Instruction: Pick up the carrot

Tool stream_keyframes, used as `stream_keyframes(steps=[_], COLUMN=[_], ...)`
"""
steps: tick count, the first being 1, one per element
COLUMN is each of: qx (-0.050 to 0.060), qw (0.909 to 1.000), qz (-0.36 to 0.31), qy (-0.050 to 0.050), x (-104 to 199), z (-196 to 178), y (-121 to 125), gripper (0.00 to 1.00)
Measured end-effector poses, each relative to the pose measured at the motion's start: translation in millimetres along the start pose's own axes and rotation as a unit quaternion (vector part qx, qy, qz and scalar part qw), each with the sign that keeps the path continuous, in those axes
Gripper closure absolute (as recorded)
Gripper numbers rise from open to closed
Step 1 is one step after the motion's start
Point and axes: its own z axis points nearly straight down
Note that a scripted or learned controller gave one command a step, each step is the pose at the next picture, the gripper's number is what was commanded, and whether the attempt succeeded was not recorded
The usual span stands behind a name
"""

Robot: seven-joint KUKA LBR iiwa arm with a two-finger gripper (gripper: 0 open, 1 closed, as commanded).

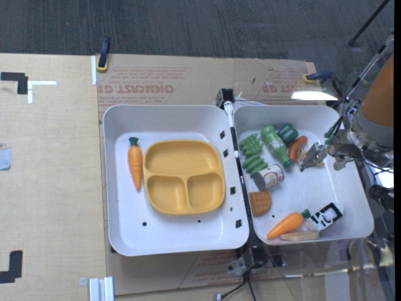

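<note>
Two carrots are in view. One carrot (pixel 135 162) lies upright along the left side of the left bin (pixel 119 231), just beside the yellow divided plate (pixel 184 175). The other carrot (pixel 286 224) lies slanted near the front of the right bin (pixel 358 193), its green top pointing right towards a black and white item (pixel 326 216). My gripper (pixel 312 157) hangs over the right bin's upper right part, next to a red-orange sausage-like piece (pixel 297 148). It is well away from both carrots and nothing shows between its tips.
The right bin also holds green vegetables (pixel 252 153), a green bottle (pixel 274 143), a small can (pixel 269 177), a brown cracker (pixel 260 202) and a pale wooden piece (pixel 299 236). The bins' shared wall (pixel 233 168) runs between them.
</note>
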Motion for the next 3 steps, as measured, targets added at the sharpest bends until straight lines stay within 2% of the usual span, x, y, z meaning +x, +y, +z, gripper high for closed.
stream_keyframes(steps=[1,2,3], qx=[-0.001,-0.001,-0.002], qw=[0.9941,0.9838,0.9620], qz=[-0.109,-0.179,-0.273], qy=[0.000,0.001,0.000], x=[22.5,23.4,34.4], z=[90.1,135.1,134.8], y=[-35.1,-35.3,-34.1], gripper=[0.00,0.00,0.00])
